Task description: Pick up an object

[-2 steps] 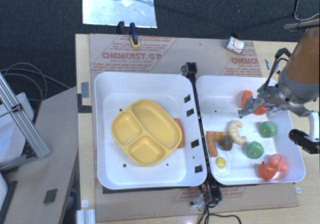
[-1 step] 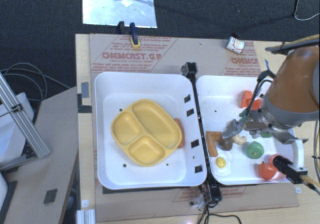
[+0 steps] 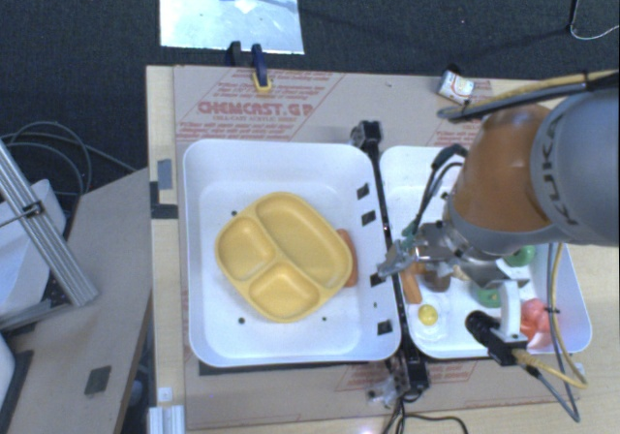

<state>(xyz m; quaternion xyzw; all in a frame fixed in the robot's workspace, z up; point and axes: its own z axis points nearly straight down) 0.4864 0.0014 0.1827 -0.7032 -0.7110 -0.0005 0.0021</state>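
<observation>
gripper [image 3: 426, 272] near divider — left bin [image 3: 208, 325] roomy

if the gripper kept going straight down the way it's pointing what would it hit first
Probably the brown object on the floor of the right bin, which sits just below the gripper. The arm hides much of that spot, and depth is unclear from this slanted view.

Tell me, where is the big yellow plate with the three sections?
The yellow plate lies in the middle of the left bin, with a small orange thing tucked against its right edge, left of the arm.
</observation>
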